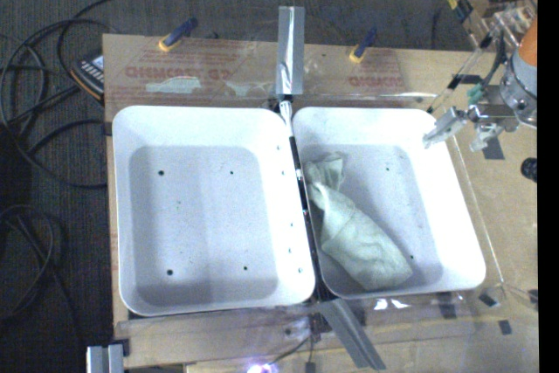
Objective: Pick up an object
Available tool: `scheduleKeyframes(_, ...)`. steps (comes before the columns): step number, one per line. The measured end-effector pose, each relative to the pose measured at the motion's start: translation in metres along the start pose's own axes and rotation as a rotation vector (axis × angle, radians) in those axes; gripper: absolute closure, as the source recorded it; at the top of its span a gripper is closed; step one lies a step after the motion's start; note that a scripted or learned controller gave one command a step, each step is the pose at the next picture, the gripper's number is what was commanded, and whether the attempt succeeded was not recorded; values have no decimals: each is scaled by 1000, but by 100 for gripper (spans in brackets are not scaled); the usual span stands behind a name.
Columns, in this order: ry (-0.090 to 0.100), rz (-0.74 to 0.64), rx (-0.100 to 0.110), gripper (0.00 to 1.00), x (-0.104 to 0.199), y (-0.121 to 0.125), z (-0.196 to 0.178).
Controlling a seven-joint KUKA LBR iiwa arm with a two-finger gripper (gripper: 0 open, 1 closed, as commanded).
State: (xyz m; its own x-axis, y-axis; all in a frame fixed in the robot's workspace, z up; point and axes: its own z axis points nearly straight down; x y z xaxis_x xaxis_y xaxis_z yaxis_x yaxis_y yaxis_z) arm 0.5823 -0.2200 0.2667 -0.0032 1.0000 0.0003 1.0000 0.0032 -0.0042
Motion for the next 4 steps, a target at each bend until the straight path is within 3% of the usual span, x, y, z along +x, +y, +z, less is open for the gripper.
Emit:
scheduleKeyframes(1, 6, -64, -7, 0, 4, -18, 167)
scheduleKeyframes(2, 4, -120, -18, 0, 6, 41, 175)
scheduleKeyframes(3, -5, -168, -13, 0, 64, 91, 177)
scheduleKeyframes(4, -3, -118, -2, 0, 0, 55, 118)
